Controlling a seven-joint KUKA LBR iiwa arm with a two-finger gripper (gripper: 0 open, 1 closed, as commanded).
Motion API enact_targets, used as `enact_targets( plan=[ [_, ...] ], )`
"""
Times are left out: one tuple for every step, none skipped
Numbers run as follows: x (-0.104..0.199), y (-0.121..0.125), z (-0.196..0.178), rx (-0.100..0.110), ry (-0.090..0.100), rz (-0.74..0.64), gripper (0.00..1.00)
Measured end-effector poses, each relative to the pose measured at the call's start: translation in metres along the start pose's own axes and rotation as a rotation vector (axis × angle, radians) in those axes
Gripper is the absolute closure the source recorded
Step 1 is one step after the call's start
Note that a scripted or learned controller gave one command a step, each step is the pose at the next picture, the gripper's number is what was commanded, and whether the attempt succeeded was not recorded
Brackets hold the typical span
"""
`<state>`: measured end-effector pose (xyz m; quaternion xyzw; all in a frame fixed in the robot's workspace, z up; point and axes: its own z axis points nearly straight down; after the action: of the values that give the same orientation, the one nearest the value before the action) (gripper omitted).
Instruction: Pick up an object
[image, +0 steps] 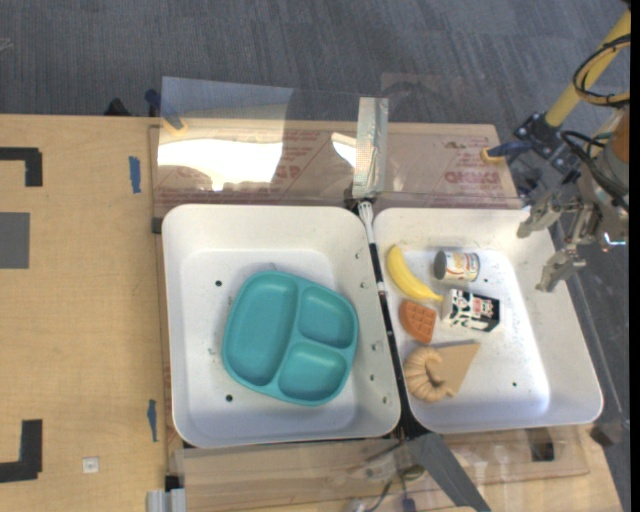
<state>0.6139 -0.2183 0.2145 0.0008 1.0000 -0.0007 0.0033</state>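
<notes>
We see a teal divided plate (290, 338) in the left bin (190, 300), then right of it a banana (409, 275), can (457, 266), waffle (419, 320), croissant (424, 373) and small carton (472, 311), and farthest right the gripper (562, 250), jaws apart over the right bin's (560, 385) rim

- Even, bright overhead light is seen throughout.
- Strong glare is thrown on the clear sheet (230, 155) behind the bins.
- Shadows are kept soft; focus is slightly soft.
</notes>
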Motion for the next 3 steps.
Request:
enact_targets(
  plan=[
    [0.002, -0.004, 0.116, 0.002, -0.003, -0.243, 0.00],
    [-0.035, -0.004, 0.127, 0.000, -0.003, -0.007, 0.00],
    [-0.049, 0.034, 0.126, 0.006, 0.018, 0.252, 0.00]
  ],
)
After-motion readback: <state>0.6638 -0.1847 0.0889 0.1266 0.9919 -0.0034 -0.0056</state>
